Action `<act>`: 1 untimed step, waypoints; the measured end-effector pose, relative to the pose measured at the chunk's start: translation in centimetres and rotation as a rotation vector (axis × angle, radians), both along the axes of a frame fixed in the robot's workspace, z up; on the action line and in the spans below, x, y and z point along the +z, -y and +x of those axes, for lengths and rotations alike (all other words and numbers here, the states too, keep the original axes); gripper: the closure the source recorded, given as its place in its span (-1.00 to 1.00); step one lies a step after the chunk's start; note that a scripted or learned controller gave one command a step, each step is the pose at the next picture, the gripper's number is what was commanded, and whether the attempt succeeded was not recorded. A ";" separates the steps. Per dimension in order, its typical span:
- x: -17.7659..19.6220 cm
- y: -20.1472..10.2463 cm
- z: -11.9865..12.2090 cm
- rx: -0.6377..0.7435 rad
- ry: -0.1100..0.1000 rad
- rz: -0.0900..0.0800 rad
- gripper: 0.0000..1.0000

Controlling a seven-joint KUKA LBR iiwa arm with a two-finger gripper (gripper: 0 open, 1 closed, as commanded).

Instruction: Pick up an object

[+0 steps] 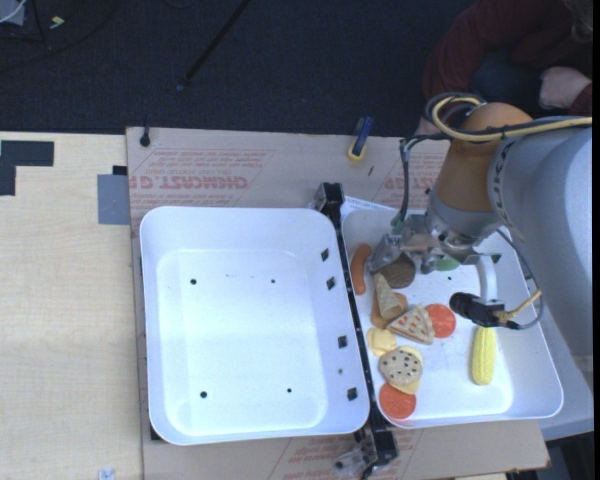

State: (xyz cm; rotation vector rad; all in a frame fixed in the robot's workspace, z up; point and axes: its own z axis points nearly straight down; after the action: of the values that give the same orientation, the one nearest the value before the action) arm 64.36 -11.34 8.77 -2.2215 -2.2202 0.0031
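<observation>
Now my hand (408, 258) hangs low over the right bin's (525, 388) far-left corner, grip state unclear; beneath lie a wedge-shaped slice (412, 324), a smooth yellow corn cob (483, 355).

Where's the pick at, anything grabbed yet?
Done: the hand is down inside the right bin, over the top of the toy food pile. In hand: nothing visibly gripped. Left: close on an item, maybe the brown piece beneath it, and lift. Pizza slice, cookie and corn cob lie untouched.

Red print on cardboard sheet (230, 168) under the bins, upside down and faint, reads roughly "CHEMCRAFT" with small lines below, illegible. More red print at bottom edge, unreadable.
</observation>
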 end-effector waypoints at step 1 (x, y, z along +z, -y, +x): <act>1.0 0.0 0.0 0.001 -0.003 0.001 1.00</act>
State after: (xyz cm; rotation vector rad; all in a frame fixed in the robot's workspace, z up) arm 64.34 -11.36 9.80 -2.2183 -2.2196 0.0049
